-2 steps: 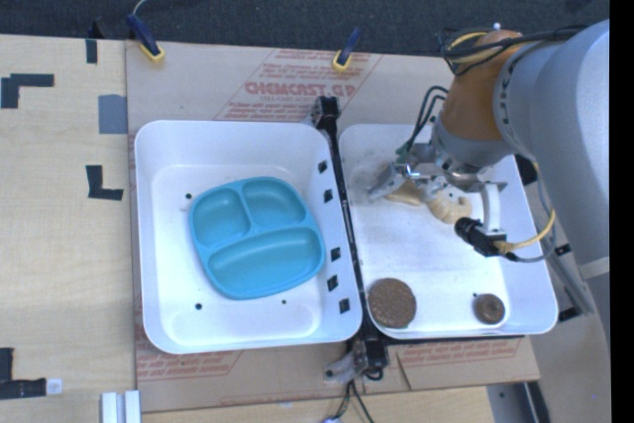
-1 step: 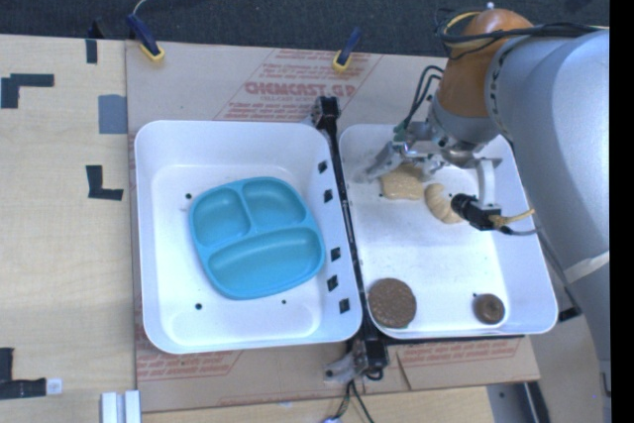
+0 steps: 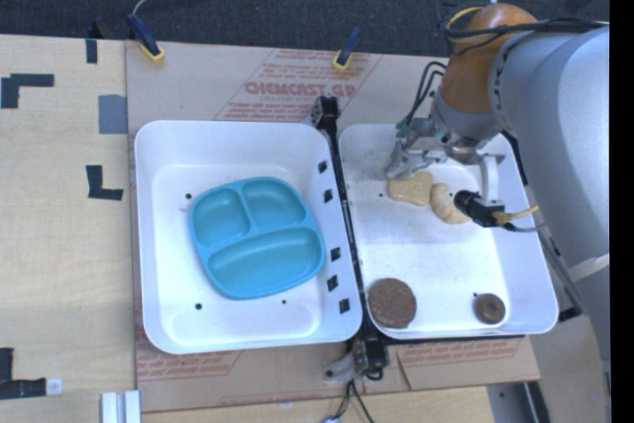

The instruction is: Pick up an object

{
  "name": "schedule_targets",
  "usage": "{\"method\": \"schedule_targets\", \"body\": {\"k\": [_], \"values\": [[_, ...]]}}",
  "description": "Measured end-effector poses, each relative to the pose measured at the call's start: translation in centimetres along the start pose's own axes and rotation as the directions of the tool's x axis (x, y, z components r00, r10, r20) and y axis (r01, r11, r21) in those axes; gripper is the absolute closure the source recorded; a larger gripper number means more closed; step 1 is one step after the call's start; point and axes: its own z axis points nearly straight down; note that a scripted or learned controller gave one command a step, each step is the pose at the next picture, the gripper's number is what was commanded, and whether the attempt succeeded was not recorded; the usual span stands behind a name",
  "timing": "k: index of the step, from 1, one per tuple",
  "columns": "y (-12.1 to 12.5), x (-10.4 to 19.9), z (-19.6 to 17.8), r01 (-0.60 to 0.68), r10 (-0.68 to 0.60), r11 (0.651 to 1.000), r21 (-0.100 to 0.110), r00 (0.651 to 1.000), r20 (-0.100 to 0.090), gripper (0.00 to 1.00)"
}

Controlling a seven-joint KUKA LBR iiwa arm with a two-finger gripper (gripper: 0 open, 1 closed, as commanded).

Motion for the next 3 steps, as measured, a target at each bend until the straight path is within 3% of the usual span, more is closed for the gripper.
{"method": "schedule_targets", "body": {"k": [1,2,3], "values": [[0.0,0.0,0.0,0.000,0.000,1.000,0.001,1.000,0.000,0.00],[1.5,0.3,1.0,-0.003,0.003,1.000,0.004,1.000,0.000,0.00],[1.6,0.3,0.0,-0.002,0.002,1.000,-0.001,1.000,0.003,1.00]]}}
